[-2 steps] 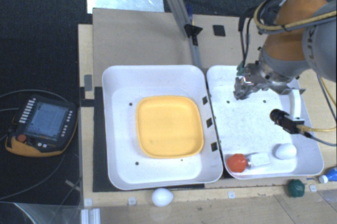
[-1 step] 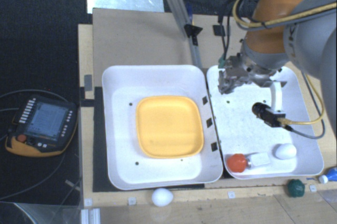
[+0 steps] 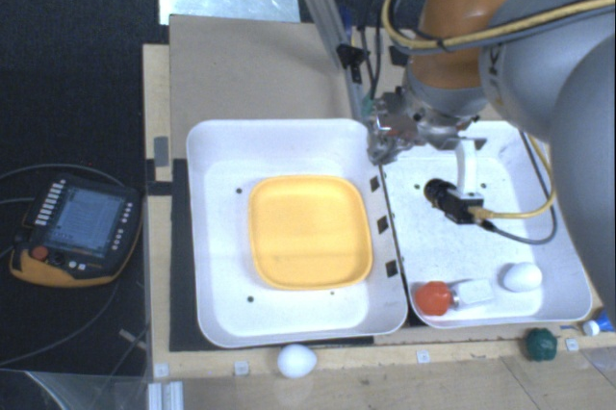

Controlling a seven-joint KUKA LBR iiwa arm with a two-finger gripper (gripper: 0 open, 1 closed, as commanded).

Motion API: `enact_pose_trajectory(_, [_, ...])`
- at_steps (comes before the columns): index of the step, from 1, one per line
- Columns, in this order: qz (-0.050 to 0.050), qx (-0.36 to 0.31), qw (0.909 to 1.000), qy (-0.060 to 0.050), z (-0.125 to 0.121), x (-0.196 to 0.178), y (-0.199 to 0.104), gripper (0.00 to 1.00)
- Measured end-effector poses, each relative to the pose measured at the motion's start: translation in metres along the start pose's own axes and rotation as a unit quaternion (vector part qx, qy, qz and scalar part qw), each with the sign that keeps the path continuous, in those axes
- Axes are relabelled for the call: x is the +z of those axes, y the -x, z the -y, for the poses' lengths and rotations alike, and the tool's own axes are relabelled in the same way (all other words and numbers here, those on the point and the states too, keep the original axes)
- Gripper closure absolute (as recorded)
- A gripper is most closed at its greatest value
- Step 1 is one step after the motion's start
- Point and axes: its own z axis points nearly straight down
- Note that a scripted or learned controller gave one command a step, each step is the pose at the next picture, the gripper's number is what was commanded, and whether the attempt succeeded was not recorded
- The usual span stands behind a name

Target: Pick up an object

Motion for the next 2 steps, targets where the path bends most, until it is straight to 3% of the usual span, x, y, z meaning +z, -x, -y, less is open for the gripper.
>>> enact_pose_trajectory(1, [0.0, 0.0, 1.0, -0.001, -0.0158, 0.0187, -0.0457, 1.0])
enact_pose_trajectory(2, [0.001, 0.001, 1.0, 0.0, -0.0162, 0.0178, -0.0442, 0.0])
